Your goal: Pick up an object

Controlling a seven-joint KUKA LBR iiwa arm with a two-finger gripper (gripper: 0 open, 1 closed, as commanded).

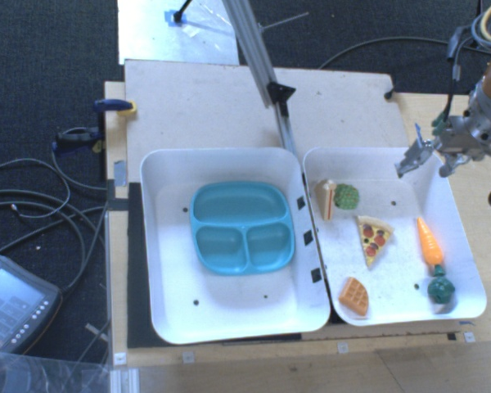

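Tool [430, 158] above right white plastic bin [466, 244], prongs spread, nothing gripped; orange toy carrot [429, 242] below, pickup not yet done.

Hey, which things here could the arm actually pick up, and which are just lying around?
For the job:
gripper, above the right bin's far edge
sandwich
pizza slice
carrot
waffle
green vegetable

Lying about:
blue divided plate in the left bin
clamp
handheld controller
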